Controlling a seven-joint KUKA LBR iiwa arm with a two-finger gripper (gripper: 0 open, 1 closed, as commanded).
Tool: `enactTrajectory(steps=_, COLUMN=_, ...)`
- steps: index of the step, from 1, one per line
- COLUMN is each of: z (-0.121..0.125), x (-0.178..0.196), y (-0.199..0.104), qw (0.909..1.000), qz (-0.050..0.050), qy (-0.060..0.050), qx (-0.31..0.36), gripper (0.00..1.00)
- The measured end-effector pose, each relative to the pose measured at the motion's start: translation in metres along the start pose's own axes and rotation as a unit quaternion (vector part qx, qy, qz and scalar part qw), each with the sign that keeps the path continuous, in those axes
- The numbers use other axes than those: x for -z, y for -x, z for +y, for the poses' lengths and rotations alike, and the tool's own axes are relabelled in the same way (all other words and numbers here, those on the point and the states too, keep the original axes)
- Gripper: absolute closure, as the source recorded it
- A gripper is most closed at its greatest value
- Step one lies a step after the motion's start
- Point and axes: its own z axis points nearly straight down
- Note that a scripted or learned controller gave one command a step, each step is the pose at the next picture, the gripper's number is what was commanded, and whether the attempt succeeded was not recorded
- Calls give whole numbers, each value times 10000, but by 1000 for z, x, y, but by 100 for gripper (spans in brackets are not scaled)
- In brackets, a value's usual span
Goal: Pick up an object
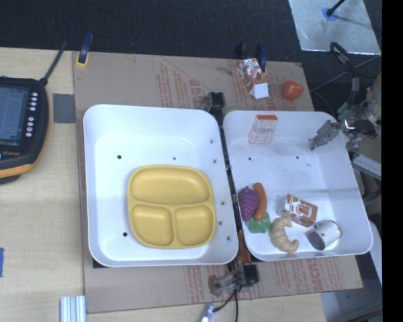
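Note:
The right bin [302, 170] holds a white and orange carton [262, 129] near its far edge. Along its near-left side lie purple grapes [247, 202], an orange-red carrot [259, 200] on a green leaf piece [258, 225] and a tan croissant [283, 235]. An orange and white box [300, 210] and a silver can [324, 234] lie at the near right. My gripper [321, 138] hangs over the bin's far right corner, apart from all of these objects, with nothing seen in it.
The left bin [107, 146] carries a yellow divided plate [170, 205]. Beyond the right bin, a small carton [253, 76] and a red tomato [292, 90] sit on the cardboard. A teach pendant [13, 126] lies at the far left.

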Motion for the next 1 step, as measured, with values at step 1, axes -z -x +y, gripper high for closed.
enactTrajectory(steps=1, z=-97, x=-102, y=0, qw=10000, qz=-21, qy=92, qx=-3, gripper=0)
